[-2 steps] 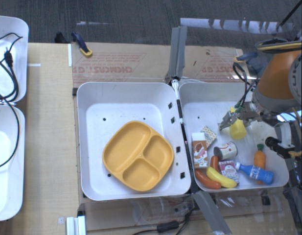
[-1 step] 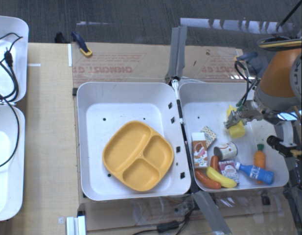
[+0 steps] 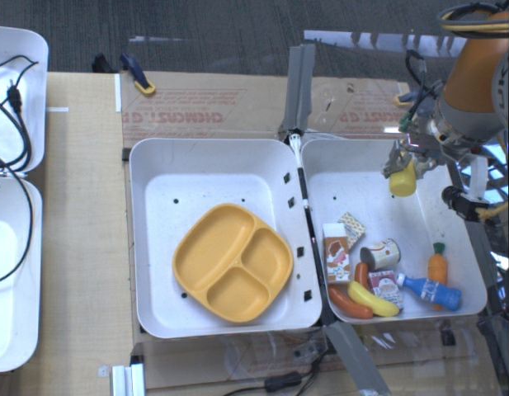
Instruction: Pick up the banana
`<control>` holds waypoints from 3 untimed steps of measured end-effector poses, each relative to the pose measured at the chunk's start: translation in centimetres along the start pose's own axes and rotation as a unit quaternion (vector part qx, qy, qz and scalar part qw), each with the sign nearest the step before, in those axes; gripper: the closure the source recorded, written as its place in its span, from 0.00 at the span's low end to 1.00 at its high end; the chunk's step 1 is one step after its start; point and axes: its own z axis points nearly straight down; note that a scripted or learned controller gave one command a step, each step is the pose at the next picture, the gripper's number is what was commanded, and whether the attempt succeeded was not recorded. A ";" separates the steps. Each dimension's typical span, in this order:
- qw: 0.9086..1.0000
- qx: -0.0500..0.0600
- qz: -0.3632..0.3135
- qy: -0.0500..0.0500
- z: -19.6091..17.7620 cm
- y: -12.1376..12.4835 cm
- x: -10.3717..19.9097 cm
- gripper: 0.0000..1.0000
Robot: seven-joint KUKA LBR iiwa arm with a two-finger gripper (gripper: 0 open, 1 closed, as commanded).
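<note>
The banana (image 3: 374, 299) is yellow and lies flat near the front edge of the right bin (image 3: 365, 159). It rests against a red sausage (image 3: 345, 302) and a small red-and-white packet (image 3: 386, 285). My gripper (image 3: 407, 172) hangs over the back of the same bin, well above and behind the banana. A small rounded yellow object (image 3: 402, 182) sits between its fingers, lifted off the bin floor. The banana itself lies untouched.
Around the banana lie a blue bottle (image 3: 431, 291), an orange carrot-shaped toy (image 3: 437, 267), a small can (image 3: 382, 254) and two little cartons (image 3: 337, 254). The left bin (image 3: 155, 221) holds a yellow divided plate (image 3: 232, 262). A metal divider (image 3: 299, 89) stands between the bins.
</note>
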 end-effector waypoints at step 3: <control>1.000 0.001 -0.009 0.000 8.9 0.3 -0.4 1.00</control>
